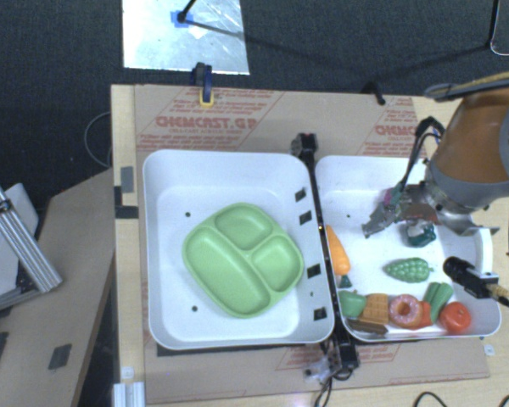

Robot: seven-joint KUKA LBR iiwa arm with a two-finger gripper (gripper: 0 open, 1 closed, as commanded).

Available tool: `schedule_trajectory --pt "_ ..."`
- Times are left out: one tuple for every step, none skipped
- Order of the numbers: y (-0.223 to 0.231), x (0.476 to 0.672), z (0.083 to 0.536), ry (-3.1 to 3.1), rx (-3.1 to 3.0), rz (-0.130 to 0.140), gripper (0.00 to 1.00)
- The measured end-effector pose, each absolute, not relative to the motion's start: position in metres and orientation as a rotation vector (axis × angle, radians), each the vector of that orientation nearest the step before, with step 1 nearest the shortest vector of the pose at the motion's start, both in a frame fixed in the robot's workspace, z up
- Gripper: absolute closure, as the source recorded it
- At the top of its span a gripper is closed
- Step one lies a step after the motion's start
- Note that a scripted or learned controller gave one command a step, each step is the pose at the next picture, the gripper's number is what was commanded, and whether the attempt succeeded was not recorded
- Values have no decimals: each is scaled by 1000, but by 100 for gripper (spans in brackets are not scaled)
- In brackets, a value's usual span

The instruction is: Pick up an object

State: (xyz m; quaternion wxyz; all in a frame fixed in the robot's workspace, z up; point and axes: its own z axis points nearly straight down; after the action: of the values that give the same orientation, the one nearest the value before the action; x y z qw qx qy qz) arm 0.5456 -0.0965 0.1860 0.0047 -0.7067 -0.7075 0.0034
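My gripper (pixel 380 220) hangs over the upper middle of the right bin (pixel 356 181), pointing down and left, with bare white floor under its tip. A teal object (pixel 422 235) lies just right of it, partly hidden by the wrist. A small pink piece (pixel 390 197) shows at the gripper's upper edge. An orange carrot (pixel 338 251) lies along the bin's left wall. A green bumpy toy (pixel 407 270) sits below the gripper. Along the front wall lie a pink donut (pixel 405 309), a red tomato (pixel 455 315), a green pepper (pixel 437 295) and a yellow waffle (pixel 375 306).
The left bin (pixel 165 227) holds a light green divided plate (pixel 242 259). A green piece (pixel 350 302) lies at the right bin's front left corner. A black cable end (pixel 463 275) sticks out near the right wall. The arm's grey and orange body (pixel 479 155) covers the bin's upper right.
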Motion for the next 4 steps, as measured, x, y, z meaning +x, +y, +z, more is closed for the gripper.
schedule_trajectory --pt "-96 549 192 -2226 -2218 -2 0" --pt "-97 550 150 -2221 -2218 2 0" --pt "-106 547 95 -2219 -2218 4 0" --pt "-106 547 84 -2222 -2220 0 0"
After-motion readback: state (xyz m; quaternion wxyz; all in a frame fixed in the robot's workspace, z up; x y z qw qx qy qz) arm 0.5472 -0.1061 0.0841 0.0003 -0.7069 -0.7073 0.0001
